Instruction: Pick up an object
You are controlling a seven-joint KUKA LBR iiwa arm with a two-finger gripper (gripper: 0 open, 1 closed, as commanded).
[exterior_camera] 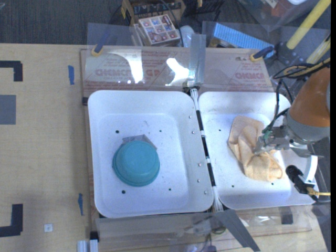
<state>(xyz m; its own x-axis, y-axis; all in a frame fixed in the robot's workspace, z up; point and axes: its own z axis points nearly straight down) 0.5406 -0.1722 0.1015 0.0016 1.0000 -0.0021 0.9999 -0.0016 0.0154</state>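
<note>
1 camera overhead (slanted), facing 2 bins point(157, 104).

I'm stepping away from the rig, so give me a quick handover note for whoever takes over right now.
Claw: down on the tan cloth in the right bin; whether it has a grip cannot be told from this view.
Cloth: crumpled, lying on the bin floor, not lifted.
Teal bowl: upside down in the left bin, untouched.
Done: claw brought to the cloth.
Left: confirm a grip and lift.

Hand point(261, 147) fingertips blurred against cloth point(252, 154)
</note>
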